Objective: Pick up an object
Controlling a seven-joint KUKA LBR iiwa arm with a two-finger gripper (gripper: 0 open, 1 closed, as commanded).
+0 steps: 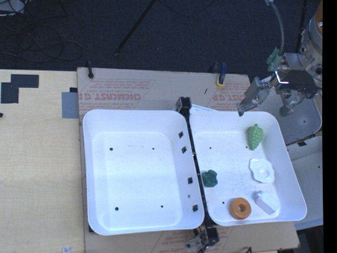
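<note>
At 2 o'clock in the frame, above the far right corner of the right bin (295, 194), sits the gripper (263, 100), reaching in from the right on the grey arm. One finger (247, 102) points down-left over the cardboard just past the bin's far rim; a second finger is seen near 545,235. They look spread apart, nothing between them.

Right bin contents, all apart from each other:
- green grape bunch (255, 136), at 1 o'clock in the bin, nearest the gripper, just below the finger tip but not touching it
- white fried egg toy (261, 171), at 3 o'clock, near the right wall
- grey block (265, 203), at 5 o'clock, tilted, just beside the donut
- orange donut (240, 208), at 6 o'clock, lying flat near the front wall
- dark green lump (210, 178), at 9 o'clock, close to the divider between bins; shape too small to name

Left bin (95, 141) at 9 o'clock of the frame, touching the right bin along the black clips in the middle. Both bins rest on a cardboard sheet (131, 91) with red print. Wooden bench top (37, 167) to the left.
</note>
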